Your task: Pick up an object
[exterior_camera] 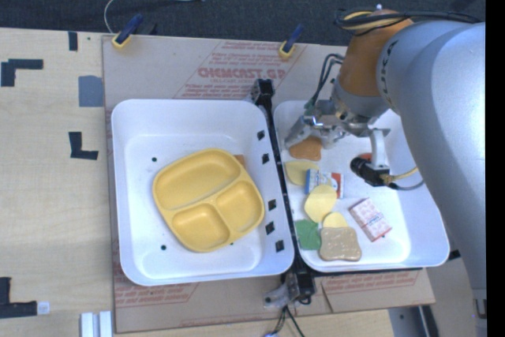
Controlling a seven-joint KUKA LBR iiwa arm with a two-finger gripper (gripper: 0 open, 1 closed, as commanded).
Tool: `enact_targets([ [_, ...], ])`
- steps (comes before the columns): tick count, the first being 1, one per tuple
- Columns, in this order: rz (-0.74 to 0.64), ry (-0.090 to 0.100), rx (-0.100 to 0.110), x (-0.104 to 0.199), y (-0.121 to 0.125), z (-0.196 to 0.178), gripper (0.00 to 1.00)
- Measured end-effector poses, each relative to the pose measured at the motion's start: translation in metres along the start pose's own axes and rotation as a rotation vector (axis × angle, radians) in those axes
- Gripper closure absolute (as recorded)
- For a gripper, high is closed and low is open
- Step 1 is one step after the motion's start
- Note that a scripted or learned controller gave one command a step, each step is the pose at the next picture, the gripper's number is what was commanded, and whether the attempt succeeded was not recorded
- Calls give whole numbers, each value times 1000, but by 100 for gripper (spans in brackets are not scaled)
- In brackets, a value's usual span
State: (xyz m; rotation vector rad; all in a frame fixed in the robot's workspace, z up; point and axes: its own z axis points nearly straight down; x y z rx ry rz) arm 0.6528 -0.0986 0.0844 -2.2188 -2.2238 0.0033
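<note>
Just below the fingers [319,130], in the right bin [422,237], lies a brown toast-like piece [306,147], the nearest thing to them and probably the one to be picked. The arm comes in from the right and the wrist hangs low over the far end of this bin. How wide the fingers stand cannot be told, because the wrist body and its metal parts cover them. Nothing can be seen held between them.

Further below the fingers, the other things lie in a close row: a pale yellow disc [297,172], a small printed packet [325,182], a second yellow disc [320,203], a green piece [308,234] and a tan bread slice [340,244]. A red and white box [369,219] lies below and to the right of the fingers. Well to their left, in the left bin [118,170], rests a yellow divided plate [207,198].

Several risks seem likely. The brown piece looks flat and thin, so the fingers may close above it and come up without it. It also lies near the wall between the two bins, and one finger could strike that wall or push the piece against it. The pale yellow disc almost touches the brown piece, so a small error downward may catch both or move the row.
</note>
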Motion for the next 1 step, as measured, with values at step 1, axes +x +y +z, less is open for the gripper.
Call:
enact_targets([
  [1, -2, 0, -2, 1, 1, -11, 100],
])
